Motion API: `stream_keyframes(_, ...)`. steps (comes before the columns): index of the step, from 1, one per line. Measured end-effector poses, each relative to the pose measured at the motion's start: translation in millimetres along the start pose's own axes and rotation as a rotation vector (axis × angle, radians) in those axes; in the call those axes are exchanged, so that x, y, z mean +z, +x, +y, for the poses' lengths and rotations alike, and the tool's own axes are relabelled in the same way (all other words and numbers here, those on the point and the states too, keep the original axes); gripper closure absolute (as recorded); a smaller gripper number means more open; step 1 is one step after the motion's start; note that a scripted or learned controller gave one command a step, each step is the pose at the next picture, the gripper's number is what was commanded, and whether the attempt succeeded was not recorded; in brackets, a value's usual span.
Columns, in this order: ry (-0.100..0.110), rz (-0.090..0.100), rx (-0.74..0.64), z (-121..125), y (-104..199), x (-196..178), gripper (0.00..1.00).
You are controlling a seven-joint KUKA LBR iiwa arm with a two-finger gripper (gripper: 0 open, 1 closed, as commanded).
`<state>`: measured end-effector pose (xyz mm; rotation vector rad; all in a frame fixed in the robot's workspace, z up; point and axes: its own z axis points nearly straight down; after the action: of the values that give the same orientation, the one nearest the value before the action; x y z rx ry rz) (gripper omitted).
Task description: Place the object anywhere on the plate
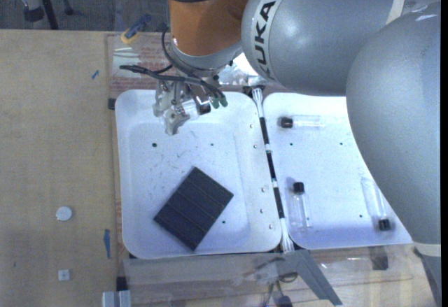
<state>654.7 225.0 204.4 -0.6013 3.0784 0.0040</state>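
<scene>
Clear plastic tubes with black caps [299, 203] lie in the right white bin [329, 159], flat dark ribbed square plate [193, 207] in the left bin [140, 180]; can't tell the jaws' state.

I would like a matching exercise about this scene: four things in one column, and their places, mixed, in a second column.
Things:
1. dark plate
2. end effector
3. clear vial with a black cap
4. small white disc

Places:
A. on the wooden bench, outside the bins
B. near the back of the right bin
C. above the back of the left bin
D. on the floor of the left bin

Pairs: 1-D, 2-C, 3-B, 4-A
</scene>
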Motion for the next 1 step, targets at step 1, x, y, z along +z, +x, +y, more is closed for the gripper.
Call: stream_keyframes(1,-0.001,0.002,-0.136,5.9,14.0,97.4,1.00)
